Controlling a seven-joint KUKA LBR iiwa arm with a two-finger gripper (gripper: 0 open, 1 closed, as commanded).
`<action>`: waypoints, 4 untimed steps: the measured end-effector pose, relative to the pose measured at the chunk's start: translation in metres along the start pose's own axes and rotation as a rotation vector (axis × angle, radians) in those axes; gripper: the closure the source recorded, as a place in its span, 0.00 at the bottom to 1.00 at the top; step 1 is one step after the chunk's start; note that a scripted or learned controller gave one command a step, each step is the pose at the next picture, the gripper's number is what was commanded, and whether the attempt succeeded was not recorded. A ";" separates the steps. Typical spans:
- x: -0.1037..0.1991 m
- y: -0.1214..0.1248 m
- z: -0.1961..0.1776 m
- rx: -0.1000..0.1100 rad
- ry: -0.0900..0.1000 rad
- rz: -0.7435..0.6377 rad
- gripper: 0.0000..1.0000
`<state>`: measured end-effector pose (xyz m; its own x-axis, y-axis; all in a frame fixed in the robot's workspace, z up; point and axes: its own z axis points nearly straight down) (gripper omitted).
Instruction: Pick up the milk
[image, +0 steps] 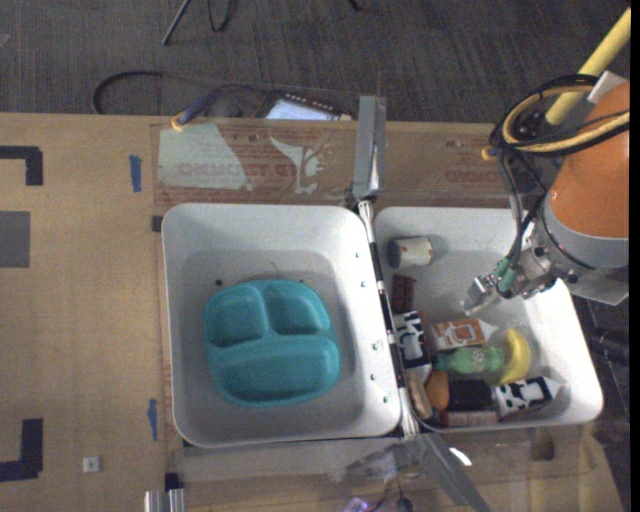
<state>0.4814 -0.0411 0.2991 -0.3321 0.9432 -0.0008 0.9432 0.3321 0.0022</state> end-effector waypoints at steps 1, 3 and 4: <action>0.000 0.000 0.000 0.000 0.000 0.000 0.00; -0.066 -0.025 0.150 -0.001 0.000 -0.104 1.00; -0.120 -0.043 0.067 -0.002 -0.003 -0.474 1.00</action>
<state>0.4805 -0.1687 0.2318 -0.7260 0.6877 -0.0050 0.6877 0.7260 0.0026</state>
